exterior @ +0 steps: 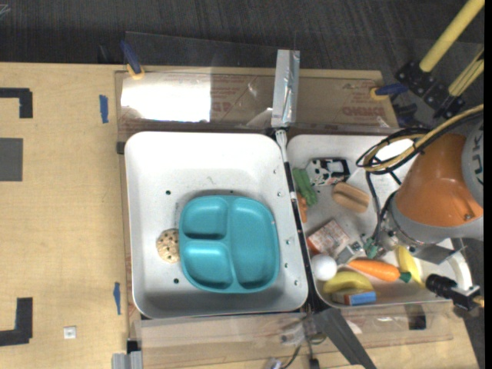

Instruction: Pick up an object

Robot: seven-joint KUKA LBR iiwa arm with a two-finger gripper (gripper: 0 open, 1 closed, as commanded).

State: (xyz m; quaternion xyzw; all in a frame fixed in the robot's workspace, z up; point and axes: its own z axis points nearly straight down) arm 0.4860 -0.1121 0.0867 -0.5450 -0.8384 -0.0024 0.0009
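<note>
The right bin (361, 146) holds several small things: a black-and-white toy cow (329, 170), a bun-shaped piece (351, 198), a red-and-white packet (332, 237), a white ball (324, 268), a yellow banana (347, 283) and an orange carrot (374, 269). My gripper (382, 241) hangs low over the right half of this bin, under the arm's orange band (438, 194). It sits just above the carrot and right of the packet. The wrist hides its tip.
The left bin (154, 167) carries a teal divided plate (229, 242) with a speckled cookie (167, 245) at its left side. A green piece (302, 183) lies by the wall between the bins. A blue block (360, 298) rests at the right bin's front edge. Cables loop above the arm.
</note>
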